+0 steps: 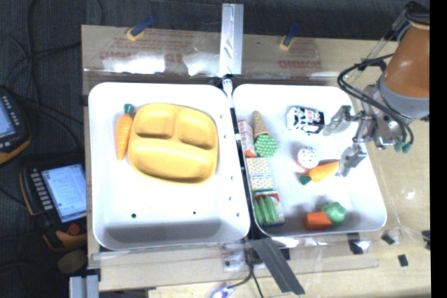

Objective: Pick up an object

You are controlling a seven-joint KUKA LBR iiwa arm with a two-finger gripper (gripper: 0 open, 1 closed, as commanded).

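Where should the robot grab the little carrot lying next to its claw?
Probably across the orange carrot's thick middle, coming straight down. It lies flat and slanted in the right bin, green tip toward the left, with the gripper already close to its fat end.

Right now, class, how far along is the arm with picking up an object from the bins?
Done: the arm has reached over the right bin, with the end effector open near that bin's right side. In hand: nothing sits between its fingers; the small carrot lies on the bin floor just beside the lower finger. Left: closing on an object and lifting it. The yellow tray and big carrot rest in the left bin.
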